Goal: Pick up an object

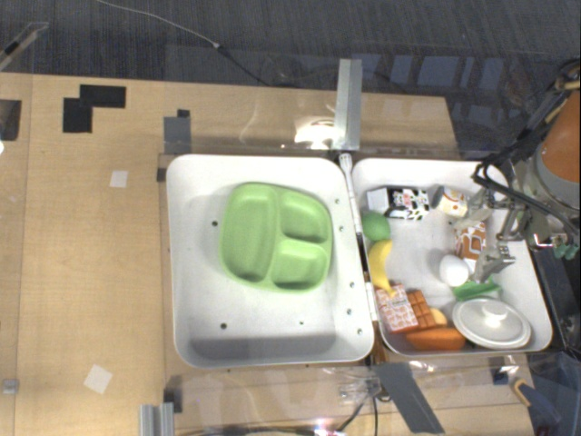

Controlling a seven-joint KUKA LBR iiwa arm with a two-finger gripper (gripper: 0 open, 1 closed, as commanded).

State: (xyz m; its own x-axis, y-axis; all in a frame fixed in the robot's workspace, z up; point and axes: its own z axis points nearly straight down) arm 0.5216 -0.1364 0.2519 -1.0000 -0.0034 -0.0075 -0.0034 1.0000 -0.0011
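Nearest the front edge of the wooden surface (82,271), the right-hand shallow white bin (543,298) held its clutter: an orange sausage-shaped toy (434,339) lay along the front wall, a round white lidded bowl (491,322) sat just beside it toward the arm's side, and a small red-and-white patterned packet (396,305) rested against the divider side. A little farther in lay a yellow banana-shaped toy (379,263) with a green rounded piece (374,226) beyond it, and toward the middle a white egg-shaped object (453,269) with a flat green strip (476,290) just beside it. The metal end effector (496,260) hung low over that same patch, its tip right next to the egg and slightly to the arm's side of it; from where I stood I could not tell whether it was spread or pressed together, and nothing could be seen caught in it. The egg looked the likeliest thing to be taken, lying just toward the divider from the tip, with no long axis to speak of, so I judged a small sideways correction would matter more than any turn of the wrist. Beyond, a black-and-white printed box (406,202) lay by the far wall. In the left-hand white bin (195,334) a light green sectioned plastic tray (276,235) sat alone. The grey arm (556,166) came in from the right.
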